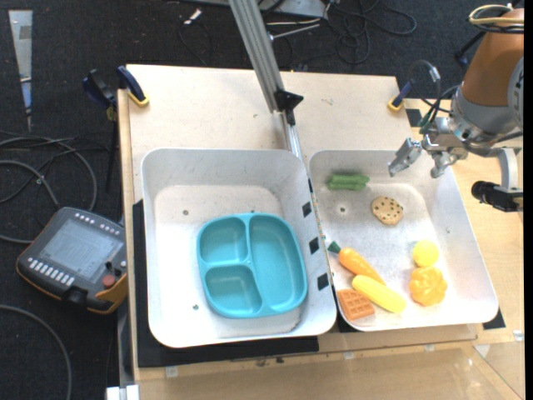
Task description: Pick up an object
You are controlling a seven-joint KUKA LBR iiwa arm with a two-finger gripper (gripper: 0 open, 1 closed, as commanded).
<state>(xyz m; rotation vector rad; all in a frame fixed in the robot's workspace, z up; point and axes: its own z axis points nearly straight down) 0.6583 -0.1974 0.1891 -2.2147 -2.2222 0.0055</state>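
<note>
While fingers (423, 161) hang spread wide, pale wooden bench (208, 107), black cable-strewn floor (58, 165) around

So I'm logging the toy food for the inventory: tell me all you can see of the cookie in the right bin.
The cookie is a small, round, tan disc speckled with dark dots, likely plastic. It lies flat on the floor of the right bin, in its upper middle, touching nothing. The green piece sits up-left of it, and the gripper hovers above it.
</note>
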